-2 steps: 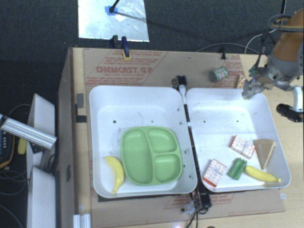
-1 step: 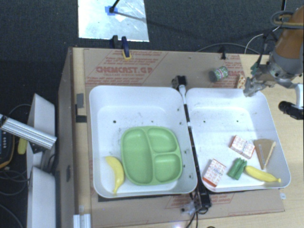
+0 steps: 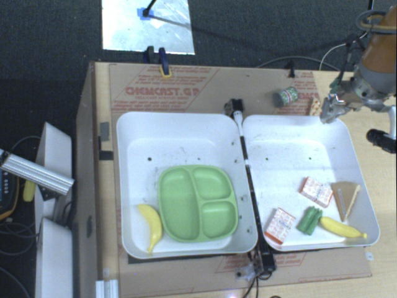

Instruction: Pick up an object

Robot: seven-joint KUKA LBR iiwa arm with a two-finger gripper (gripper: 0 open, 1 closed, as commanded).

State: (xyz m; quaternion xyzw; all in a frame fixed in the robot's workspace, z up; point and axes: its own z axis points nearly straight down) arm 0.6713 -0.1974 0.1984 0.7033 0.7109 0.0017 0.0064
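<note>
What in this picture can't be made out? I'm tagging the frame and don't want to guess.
- Gripper, camera view: too small and blurred to tell its finger state.
- Arm: cut off by the right edge.
- Small can behind the right bin: label too small to read.
- Two small cartons: print unreadable.

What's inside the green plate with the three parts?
Nothing that I can see. All three sections of the green plate show bare green. A banana lies beside it in the left bin, touching its edge. What's underneath the plate is hidden.
</note>
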